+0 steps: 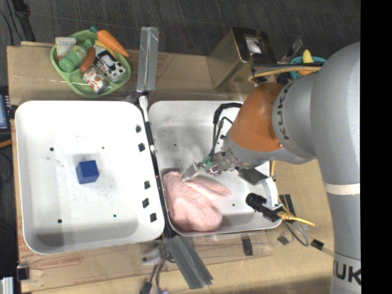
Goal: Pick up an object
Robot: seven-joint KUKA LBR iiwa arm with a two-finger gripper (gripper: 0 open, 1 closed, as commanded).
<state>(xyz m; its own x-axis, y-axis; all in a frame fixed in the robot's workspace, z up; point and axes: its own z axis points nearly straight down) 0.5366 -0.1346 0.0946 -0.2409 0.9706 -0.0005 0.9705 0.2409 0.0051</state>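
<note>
- The pink soft object lies on the floor of the right bin, at its near edge close to the near-left corner — not lifted, so the pick is not yet done.
- The gripper sits just above and behind that pink thing, touching or nearly touching its top; whether it is spread or pinching I cannot tell.
- The blue cube rests untouched in the left bin, near its middle — well apart from the arm.
- Beyond the bins, at the bench's far-left corner, a green bowl of toy food stands.
- Judgement: the grasp and lift are still to come.
</note>
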